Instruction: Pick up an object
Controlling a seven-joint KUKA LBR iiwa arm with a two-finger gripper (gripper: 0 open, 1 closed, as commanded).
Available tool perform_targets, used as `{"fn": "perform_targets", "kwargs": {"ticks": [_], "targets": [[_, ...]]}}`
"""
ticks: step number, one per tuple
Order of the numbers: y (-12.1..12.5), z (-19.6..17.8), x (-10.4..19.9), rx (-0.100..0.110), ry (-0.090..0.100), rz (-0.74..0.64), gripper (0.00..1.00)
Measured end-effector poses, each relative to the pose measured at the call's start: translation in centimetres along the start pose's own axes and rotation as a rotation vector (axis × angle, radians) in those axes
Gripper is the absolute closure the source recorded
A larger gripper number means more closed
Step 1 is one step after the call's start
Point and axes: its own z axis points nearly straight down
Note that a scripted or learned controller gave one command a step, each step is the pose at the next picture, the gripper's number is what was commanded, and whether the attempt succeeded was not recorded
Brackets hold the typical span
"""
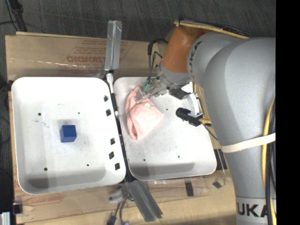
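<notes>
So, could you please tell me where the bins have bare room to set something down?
The left bin is mostly bare all round the blue cube. In the right bin, the floor between the cloth and the lower wall is free. Its upper end is crowded by cloth and arm.

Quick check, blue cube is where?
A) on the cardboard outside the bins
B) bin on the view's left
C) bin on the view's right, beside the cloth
B: the blue cube sits on the floor of the left-hand bin, while the pink cloth and the gripper are over the right-hand bin.
</notes>
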Motion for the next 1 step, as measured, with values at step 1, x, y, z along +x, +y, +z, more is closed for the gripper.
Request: {"fn": "perform_targets", "kwargs": {"ticks": [1], "targets": [[1.18, -8.78, 5.02, -0.001, -0.002, 0.106, 1.0]]}}
